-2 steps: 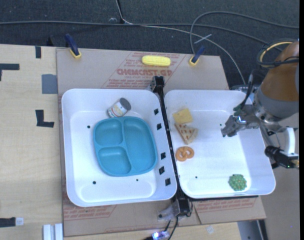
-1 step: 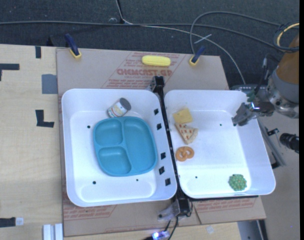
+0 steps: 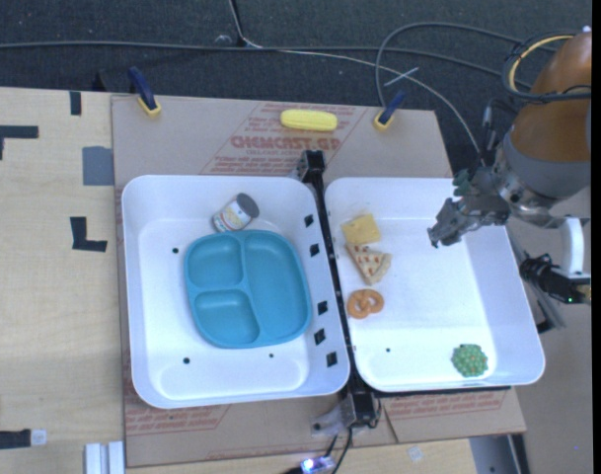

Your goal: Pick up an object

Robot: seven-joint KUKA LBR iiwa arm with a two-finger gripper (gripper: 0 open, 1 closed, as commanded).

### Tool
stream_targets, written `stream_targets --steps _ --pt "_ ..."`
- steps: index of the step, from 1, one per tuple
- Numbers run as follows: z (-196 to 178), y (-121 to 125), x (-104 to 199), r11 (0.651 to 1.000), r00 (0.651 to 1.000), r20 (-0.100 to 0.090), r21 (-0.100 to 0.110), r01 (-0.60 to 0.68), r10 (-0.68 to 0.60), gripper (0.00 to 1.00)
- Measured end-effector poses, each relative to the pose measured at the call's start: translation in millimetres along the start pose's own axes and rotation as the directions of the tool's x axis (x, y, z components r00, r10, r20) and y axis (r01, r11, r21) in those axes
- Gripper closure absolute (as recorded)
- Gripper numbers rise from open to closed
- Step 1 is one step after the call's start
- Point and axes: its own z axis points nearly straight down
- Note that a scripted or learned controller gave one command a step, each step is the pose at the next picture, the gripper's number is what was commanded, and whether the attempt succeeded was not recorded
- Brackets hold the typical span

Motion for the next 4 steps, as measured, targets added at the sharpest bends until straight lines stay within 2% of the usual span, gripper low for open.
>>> stream_targets --steps 2,3,4 --pt "5 -12 111 1.000 1.000 0.000 0.002 0.001 -0.001 1.00" --pt "25 -11 161 1.000 1.000 0.001 0.004 -0.001 0.001 1.00" --pt "24 -1 215 1.000 1.000 0.000 0.002 0.001 -0.001 1.00"
